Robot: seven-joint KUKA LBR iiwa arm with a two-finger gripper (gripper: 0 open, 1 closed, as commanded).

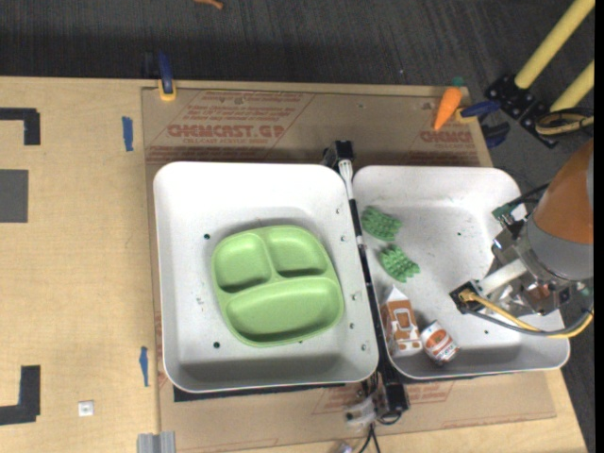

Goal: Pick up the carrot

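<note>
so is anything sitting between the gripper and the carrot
Nothing stands on the straight line, but the carrot lies outside the bins, on the cardboard beyond the right bin's far rim. The gripper is low inside that bin, so it must rise over the rim first.

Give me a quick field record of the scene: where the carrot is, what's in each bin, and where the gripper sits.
carrot: on the cardboard, outside the bins, beyond the right bin's far edge
left bin: holds a green divided plate
right bin: two green toys, a carton, a small can
gripper: over the right bin's right side, away from the carrot
</note>
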